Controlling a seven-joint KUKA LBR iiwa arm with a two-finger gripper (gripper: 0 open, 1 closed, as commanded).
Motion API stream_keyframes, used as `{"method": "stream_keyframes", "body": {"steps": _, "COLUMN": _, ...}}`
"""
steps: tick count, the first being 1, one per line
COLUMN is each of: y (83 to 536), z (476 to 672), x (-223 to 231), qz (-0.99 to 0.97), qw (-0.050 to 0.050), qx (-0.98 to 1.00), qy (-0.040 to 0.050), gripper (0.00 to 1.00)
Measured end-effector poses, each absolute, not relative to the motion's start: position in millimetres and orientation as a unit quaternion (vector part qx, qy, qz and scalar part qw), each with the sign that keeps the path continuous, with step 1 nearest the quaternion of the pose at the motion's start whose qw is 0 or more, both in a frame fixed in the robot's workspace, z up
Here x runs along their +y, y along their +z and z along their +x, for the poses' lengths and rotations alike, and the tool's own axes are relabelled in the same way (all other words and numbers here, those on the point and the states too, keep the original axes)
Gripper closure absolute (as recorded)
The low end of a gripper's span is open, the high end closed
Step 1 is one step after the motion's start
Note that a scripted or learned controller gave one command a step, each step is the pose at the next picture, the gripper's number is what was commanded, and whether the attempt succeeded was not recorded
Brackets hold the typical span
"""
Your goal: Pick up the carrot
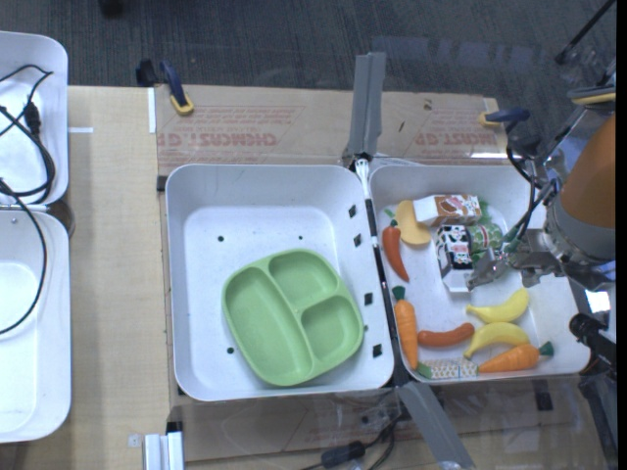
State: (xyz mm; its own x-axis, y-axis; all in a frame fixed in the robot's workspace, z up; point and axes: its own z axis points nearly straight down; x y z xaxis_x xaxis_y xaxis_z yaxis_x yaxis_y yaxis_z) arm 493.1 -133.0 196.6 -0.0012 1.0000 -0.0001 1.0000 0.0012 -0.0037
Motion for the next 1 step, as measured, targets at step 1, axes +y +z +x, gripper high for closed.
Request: {"method": "stream_keyframes", "body": {"steps": 1, "y": 200.7, "z": 534.0, "x": -154.5, "qz": -0.816, "qw": 0.001, "qx": -0.578, "qy": 0.0018, "gripper": 0.00}}
